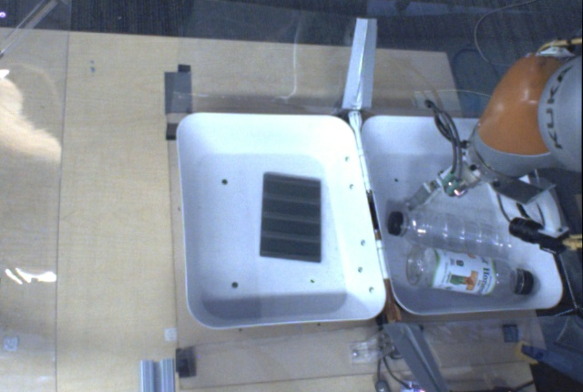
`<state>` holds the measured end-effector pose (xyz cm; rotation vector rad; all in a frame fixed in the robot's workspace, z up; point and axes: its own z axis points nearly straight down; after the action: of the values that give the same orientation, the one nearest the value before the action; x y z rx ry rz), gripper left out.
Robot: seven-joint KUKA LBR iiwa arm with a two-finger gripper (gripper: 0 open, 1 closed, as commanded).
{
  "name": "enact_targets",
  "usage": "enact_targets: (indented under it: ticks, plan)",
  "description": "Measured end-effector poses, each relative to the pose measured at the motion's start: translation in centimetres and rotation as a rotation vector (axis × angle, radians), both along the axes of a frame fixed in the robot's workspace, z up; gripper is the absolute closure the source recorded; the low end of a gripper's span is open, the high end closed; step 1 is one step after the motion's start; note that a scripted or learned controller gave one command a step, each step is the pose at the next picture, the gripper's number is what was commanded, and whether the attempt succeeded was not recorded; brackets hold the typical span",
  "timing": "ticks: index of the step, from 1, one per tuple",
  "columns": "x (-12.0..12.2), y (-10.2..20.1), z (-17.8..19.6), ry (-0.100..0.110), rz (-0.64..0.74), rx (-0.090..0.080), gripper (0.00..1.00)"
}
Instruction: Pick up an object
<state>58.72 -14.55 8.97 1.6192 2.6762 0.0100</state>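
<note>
In the right bin (401, 144) lie two clear plastic bottles. The upper bottle (455, 231) is bare, with its black cap (395, 222) pointing left. The lower bottle (465, 273) carries a green and orange label and has its black cap at the right end. My gripper (441, 188) hangs low over the right bin, just above the upper bottle's left half, below the arm's orange band (517, 112). I see nothing held in it. A dark ribbed rectangular block (291, 217) lies flat in the middle of the left bin (200, 162).
A metal divider post (359, 71) rises at the back between the two bins. Cables (533, 231) hang from the wrist over the right bin's right side. Clear panels stand along the bench's back and left.
</note>
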Motion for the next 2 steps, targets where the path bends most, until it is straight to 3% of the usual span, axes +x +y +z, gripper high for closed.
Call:
enact_targets:
  ticks: [1, 2]
  plan:
    - [-3.9, 5.0, 0.1, 0.001, 0.036, 0.002, 0.00]
    - [-3.5, 5.0, 1.4, -0.013, 0.035, 0.000, 1.00]
